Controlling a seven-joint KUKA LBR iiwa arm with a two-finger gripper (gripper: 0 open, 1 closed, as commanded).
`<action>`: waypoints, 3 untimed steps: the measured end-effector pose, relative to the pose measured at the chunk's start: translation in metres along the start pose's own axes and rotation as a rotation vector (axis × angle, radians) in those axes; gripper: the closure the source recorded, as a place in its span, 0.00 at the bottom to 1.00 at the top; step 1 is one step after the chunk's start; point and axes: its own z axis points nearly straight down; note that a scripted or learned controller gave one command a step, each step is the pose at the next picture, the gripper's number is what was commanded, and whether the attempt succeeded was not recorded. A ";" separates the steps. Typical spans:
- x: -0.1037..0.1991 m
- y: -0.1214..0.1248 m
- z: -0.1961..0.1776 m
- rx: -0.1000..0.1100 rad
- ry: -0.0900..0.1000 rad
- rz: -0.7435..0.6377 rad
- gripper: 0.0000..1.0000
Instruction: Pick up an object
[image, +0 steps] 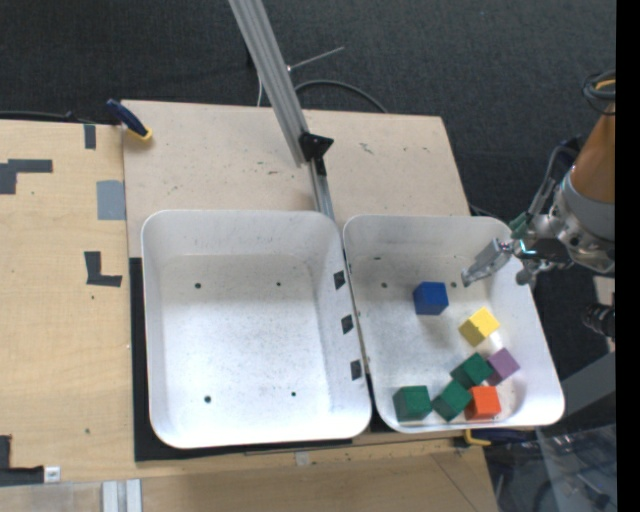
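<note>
The right bin (400, 240) holds several small blocks. A blue cube (431, 298) lies alone near its middle, with a yellow cube (480, 325) to its right. In the near right corner cluster a purple block (503, 362), an orange cube (484, 401) and three green blocks (411, 402), (452, 400), (470, 371). My gripper (503, 271) hangs over the bin's far right edge, up and to the right of the blue cube. Its fingers (483, 266) are spread open with nothing between them.
The left bin (160, 300) sits beside the right one, their rims touching at the middle. A slanted metal rail (285, 90) runs from the top down to the bins' shared edge. A blue and yellow clamp (128, 119) lies at the far left of the bench.
</note>
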 end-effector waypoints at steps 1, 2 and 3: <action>0.000 0.001 -0.002 -0.005 -0.001 -0.001 0.00; 0.003 -0.002 0.041 0.000 -0.001 -0.001 0.00; 0.011 0.001 0.102 0.002 0.000 -0.001 0.00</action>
